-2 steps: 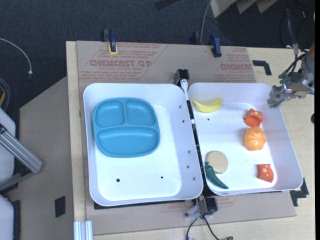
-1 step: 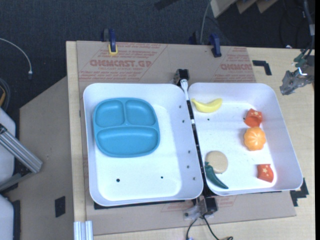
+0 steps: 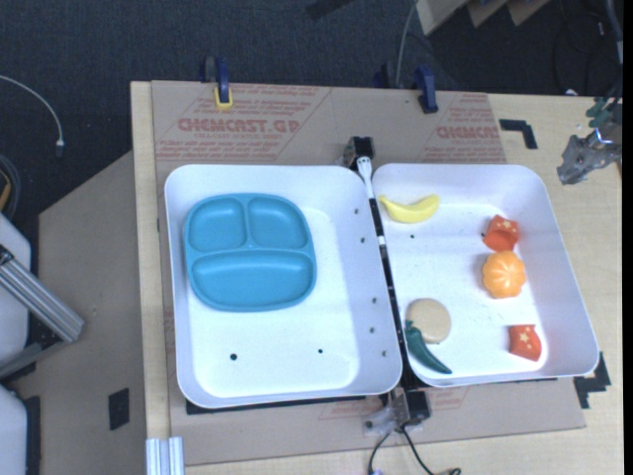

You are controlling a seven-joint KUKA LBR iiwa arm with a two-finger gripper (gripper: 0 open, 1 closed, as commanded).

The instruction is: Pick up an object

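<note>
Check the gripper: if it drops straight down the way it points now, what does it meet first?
The gripper sits by the right bin's far right corner, seemingly pointing down. Straight on it likely meets bare bench just outside the rim, not any object; the nearest, the upper red piece, lies well inside. Height is unclear from this slant.

2 blue clamps (image 3: 220, 75) grip the cardboard sheet (image 3: 326, 117).

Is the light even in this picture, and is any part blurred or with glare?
In the camera view, light is soft and even: the yellow toy banana and round orange fruit cast only faint shadows; the left white bin looks slightly washed out; the gripper at the right edge is blurred.
</note>
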